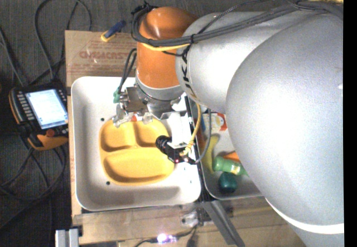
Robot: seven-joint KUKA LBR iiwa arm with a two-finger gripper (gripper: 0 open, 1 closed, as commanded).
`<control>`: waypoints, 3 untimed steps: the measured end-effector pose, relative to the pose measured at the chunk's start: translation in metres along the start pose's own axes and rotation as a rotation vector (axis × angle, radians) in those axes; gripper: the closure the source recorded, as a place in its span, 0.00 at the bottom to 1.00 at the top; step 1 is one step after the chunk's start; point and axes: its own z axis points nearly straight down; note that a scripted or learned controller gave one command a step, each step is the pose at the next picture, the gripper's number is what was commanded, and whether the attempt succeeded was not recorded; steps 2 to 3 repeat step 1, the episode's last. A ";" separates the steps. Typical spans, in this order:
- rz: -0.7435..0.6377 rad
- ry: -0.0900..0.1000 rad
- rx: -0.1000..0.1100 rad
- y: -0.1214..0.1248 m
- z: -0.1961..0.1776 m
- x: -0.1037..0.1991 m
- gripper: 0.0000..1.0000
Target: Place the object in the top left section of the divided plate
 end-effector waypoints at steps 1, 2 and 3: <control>0.001 0.000 0.000 0.000 0.000 0.000 0.00; 0.001 0.000 0.000 0.000 0.000 0.000 0.00; 0.001 0.000 0.000 0.000 0.000 0.000 0.00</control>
